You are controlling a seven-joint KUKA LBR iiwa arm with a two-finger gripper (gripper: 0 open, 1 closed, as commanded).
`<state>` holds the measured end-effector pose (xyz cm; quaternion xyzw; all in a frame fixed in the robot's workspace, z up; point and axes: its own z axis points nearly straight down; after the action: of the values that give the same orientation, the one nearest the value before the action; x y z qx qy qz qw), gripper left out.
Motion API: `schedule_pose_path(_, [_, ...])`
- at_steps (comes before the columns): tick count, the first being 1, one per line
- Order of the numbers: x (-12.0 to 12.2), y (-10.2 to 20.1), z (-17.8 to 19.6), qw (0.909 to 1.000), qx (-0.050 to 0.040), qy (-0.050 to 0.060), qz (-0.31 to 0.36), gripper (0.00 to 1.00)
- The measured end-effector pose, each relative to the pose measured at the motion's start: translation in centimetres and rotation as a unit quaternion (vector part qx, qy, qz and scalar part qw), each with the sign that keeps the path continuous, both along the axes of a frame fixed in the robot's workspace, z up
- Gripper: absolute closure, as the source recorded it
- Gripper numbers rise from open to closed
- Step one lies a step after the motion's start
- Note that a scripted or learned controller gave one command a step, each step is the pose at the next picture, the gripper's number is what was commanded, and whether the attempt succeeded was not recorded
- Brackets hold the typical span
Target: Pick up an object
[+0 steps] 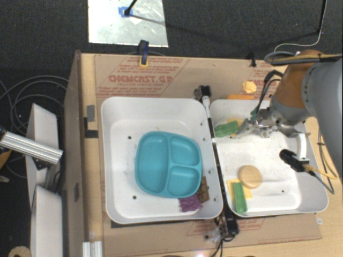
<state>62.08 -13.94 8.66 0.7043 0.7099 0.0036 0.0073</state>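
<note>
The gripper [247, 126] is hovering in the right bin [316, 197] toward 11 o'clock, just beside the green block [225, 128]; the jaw state cannot be told. The block is probably light and rigid, so grasping across its narrow sides is advisable.

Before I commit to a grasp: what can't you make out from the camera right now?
- Pincer: too small and blurred to tell how its fingers stand, or whether it touches the green block.
- Brown piece and purple piece: partly tucked under the blue tray; shapes unclear.
- Arm: cut off by the right edge.
</note>
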Motion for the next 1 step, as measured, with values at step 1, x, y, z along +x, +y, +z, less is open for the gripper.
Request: schedule_pose_path(1, [2.96,4.66,0.03,0.9999,-0.0036,0.011,0.000,0.00])
